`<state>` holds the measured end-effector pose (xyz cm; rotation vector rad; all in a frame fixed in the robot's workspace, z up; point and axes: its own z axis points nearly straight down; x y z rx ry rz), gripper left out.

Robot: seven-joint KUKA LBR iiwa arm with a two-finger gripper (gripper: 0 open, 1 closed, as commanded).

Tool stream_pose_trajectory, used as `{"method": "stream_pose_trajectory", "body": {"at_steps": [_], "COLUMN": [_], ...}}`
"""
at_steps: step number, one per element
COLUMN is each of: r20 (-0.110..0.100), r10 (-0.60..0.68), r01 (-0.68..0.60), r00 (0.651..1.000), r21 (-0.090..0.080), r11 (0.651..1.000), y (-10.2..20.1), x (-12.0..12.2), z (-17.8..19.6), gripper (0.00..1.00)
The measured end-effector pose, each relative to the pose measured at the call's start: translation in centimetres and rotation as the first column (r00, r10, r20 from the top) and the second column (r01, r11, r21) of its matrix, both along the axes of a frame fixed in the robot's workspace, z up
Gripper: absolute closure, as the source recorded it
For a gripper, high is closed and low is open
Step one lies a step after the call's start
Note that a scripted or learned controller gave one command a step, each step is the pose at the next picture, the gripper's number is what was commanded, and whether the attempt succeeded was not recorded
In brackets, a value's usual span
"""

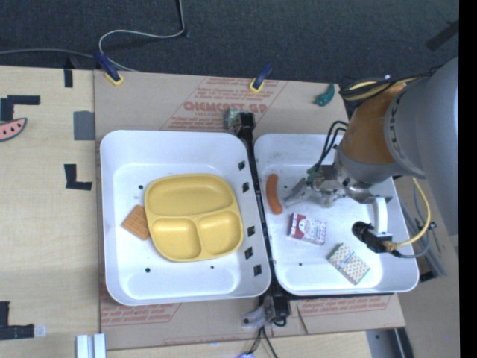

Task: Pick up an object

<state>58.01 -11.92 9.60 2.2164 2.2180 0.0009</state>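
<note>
Orange sausage (pixel 274 194) beside hand (pixel 298 192)

Light is even and fairly bright, coming from overhead, with the two white bins close to washed out: the left bin (pixel 119 222) shows almost no surface detail. Shadows are soft and short, a faint one hugging the yellow plate (pixel 194 216) toward 6 o'clock. The dark cloth (pixel 298 21) at 12 o'clock stays dim and grainy. The picture is slightly soft overall, and small print on the cardboard (pixel 216 107) is fuzzy. The arm (pixel 425 125) at 3 o'clock looks blurred.
</note>
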Motion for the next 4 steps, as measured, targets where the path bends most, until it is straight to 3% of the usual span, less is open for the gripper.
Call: {"method": "stream_pose_trajectory", "body": {"at_steps": [1,2,3,4], "r20": [-0.001,-0.001,-0.004,0.0], "r10": [0.001,0.001,-0.001,0.0], "r01": [-0.001,-0.001,0.001,0.0], "r00": [1.0,1.0,1.0,1.0], "r21": [0.001,0.001,0.002,-0.001], "r11": [1.0,1.0,1.0,1.0], "y": [0.1,0.1,1.0,1.0], "x": [0.0,0.0,-0.2,-0.1], "z": [0.9,0.9,-1.0,0.0], "gripper": [1.0,0.0,0.0,1.0]}}
